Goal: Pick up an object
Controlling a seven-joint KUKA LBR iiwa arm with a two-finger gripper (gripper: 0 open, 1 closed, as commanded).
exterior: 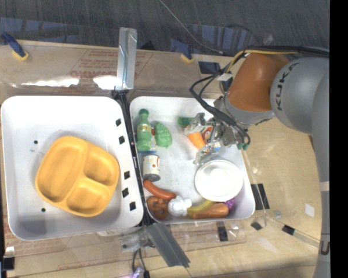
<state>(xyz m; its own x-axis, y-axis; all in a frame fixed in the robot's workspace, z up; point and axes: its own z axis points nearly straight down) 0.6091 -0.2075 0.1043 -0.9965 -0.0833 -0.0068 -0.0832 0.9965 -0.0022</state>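
Gripper hangs low in the right bin, toward its 2 o'clock corner, and whether it is open or closed cannot be told. Just at its 10 o'clock side lies an orange carrot-like toy, long axis running from 10 to 4 o'clock. A white bowl sits just at the gripper's 6 o'clock. A green bottle lies near the bin's 9 o'clock wall, cap toward 12. The left bin holds a yellow divided plate.

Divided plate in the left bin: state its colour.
Yellow-orange; the divided plate shows plainly in the camera view.
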